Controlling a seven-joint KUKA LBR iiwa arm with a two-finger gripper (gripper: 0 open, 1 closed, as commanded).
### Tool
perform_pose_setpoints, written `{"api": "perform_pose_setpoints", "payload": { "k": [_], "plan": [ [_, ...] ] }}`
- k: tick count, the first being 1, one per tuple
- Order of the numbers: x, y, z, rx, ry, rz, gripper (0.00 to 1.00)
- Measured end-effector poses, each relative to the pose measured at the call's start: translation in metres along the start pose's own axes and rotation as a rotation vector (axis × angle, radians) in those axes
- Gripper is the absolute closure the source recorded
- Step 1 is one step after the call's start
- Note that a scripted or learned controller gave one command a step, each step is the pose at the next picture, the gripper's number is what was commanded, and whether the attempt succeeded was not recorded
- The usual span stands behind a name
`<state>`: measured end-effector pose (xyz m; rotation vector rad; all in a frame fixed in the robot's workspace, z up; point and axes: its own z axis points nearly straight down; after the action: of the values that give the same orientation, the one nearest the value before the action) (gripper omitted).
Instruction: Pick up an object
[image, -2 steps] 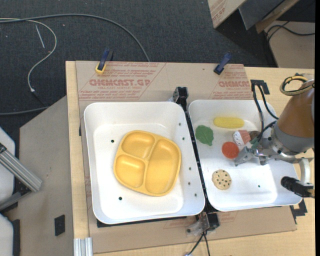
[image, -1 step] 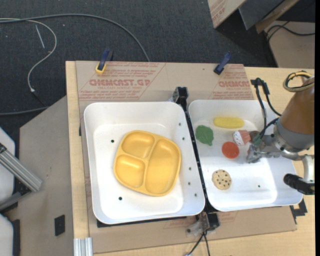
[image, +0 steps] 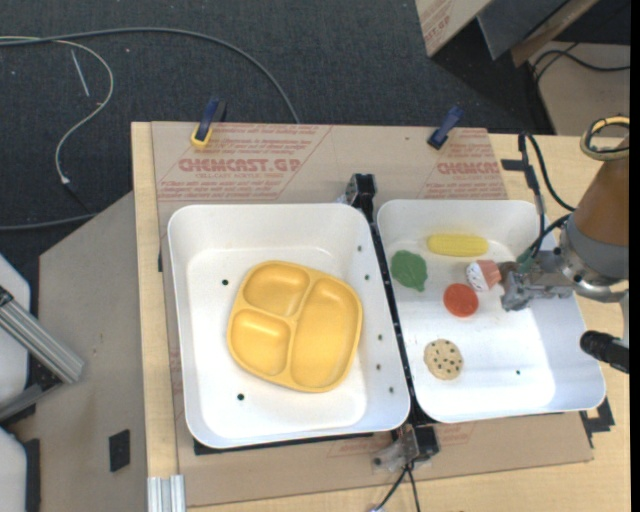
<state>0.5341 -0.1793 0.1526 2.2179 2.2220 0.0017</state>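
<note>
The right bin (image: 560, 385) holds several small items. A yellow corn cob (image: 457, 244) lies near its far wall, with a green leafy piece (image: 408, 270) to its left. A red round piece (image: 461, 300) sits mid-bin, and a small white and red object (image: 483, 276) lies just above it. A chocolate-chip cookie (image: 443, 358) rests toward the near side. My gripper (image: 516, 287) hangs low over the right part of this bin, right beside the white and red object and just right of the red piece. I see nothing held in it.
The left bin (image: 200, 330) carries a yellow divided plate (image: 295, 325) at its middle. The bins stand on a cardboard sheet (image: 250, 160) held by two blue clamps (image: 208, 120). A cable runs along the right bin's far right corner.
</note>
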Motion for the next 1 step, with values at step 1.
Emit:
{"api": "perform_pose_setpoints", "payload": {
  "k": [1],
  "plan": [
    [0.0046,0.0004,-0.0629,-0.004,-0.001,0.000,1.00]
  ]
}}
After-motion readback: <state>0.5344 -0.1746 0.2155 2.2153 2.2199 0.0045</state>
